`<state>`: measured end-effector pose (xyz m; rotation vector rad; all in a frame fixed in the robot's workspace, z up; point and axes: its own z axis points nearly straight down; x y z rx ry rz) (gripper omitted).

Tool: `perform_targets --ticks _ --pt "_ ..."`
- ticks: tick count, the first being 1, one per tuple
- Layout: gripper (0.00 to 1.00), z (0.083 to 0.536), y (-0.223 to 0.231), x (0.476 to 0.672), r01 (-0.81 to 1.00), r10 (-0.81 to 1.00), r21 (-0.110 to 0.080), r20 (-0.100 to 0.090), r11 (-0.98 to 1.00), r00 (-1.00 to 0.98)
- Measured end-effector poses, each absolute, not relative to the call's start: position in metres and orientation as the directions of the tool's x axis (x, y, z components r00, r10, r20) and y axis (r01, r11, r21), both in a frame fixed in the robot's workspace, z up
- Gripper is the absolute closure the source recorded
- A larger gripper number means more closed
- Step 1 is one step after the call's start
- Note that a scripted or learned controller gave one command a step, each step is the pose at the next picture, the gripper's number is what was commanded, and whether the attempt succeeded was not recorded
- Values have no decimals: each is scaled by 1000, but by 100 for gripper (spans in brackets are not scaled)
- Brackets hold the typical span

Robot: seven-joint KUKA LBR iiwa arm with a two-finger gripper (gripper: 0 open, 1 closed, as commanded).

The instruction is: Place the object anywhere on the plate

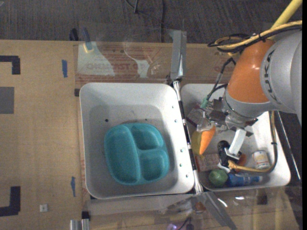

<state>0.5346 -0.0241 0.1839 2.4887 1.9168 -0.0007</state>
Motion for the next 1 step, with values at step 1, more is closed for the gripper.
perform_targets --ticks 1 --pt "100 184 59 541 995 995 0 -1 -95 95"
